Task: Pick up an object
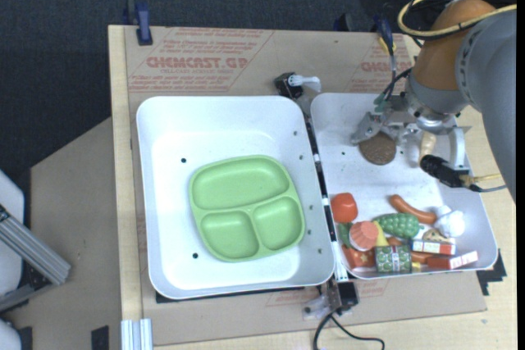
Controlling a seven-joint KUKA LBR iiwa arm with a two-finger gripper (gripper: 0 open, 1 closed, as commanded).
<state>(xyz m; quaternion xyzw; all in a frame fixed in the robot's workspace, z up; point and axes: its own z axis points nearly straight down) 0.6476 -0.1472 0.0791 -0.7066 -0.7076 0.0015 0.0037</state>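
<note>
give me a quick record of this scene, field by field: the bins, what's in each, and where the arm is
left bin: shallow white bin holding a light green three-compartment plastic tray
right bin: shallow white bin with toy food piled at its near end
near-end pile: red pepper-like piece, orange sausage, green can, other small items too jumbled to name
far end: brown round cookie-like disc
arm: grey arm with orange band, over the right bin's far end
gripper: gripper just above or at the disc; contact unclear

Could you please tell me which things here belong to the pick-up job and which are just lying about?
Job: gripper, brown disc, toy food pile, right bin.
Lying about: green tray, left bin.
</note>
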